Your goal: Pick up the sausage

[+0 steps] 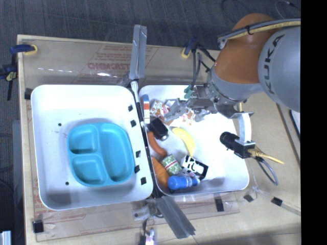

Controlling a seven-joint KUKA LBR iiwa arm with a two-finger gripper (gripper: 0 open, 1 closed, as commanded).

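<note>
Arm point(265, 50) enters from 3 o'clock, grey body with orange band at upper right, wrist bent down over the right bin point(232, 180). End effector point(180, 110) sits low at the bin's 11 o'clock area, pointing toward 9 o'clock, over a patterned packet point(159, 107). Can't tell if it is released or clenched; nothing visibly grasped.

Sausage point(156, 145): orange-brown, lying along the right bin's left wall, at 9 o'clock in that bin, slanted. Its upper end is under a black object point(158, 128). Well apart from the end effector, at its 7 o'clock.

Other stuff in the right bin: yellow banana point(186, 140) near centre, just at 3 o'clock of the sausage; carrot point(160, 173) at 6 o'clock of the sausage, along the same wall; green can point(172, 164) between carrot and banana; blue bottle point(182, 182) at the bin's 6 o'clock edge; black-and-white box point(196, 167) just above the bottle.

Left bin point(46, 106) holds a blue divided tray point(100, 153), centred, flat.

Both bins sit side by side on the counter point(76, 60). Black handle-like fitting point(235, 144) hangs at the right bin's 3 o'clock side, under the arm.
</note>
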